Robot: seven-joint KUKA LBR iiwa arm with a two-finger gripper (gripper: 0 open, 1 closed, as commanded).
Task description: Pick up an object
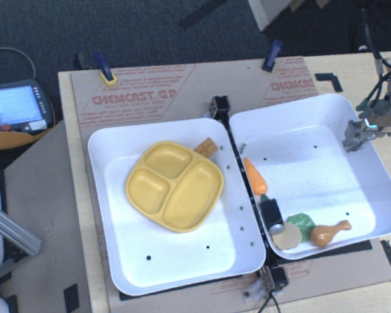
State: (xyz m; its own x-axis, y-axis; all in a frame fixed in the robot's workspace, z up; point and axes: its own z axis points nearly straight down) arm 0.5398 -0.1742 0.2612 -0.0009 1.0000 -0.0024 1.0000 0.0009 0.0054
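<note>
Gripper (356,137) at the right bin's (302,118) right rim, near the bench's right edge; finger state cannot be told. Right bin: carrot (254,176) against the left wall, black block (271,213), round pale piece (286,236), green item (302,222), drumstick (329,231) along the front. Left bin (118,215): yellow divided plate (175,185), brown block (206,147) touching it.

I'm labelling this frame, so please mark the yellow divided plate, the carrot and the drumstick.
yellow divided plate (176,186), camera view, on the ridge between its compartments
carrot (254,175), camera view, middle of its orange body
drumstick (329,232), camera view, its thick brown end
</note>
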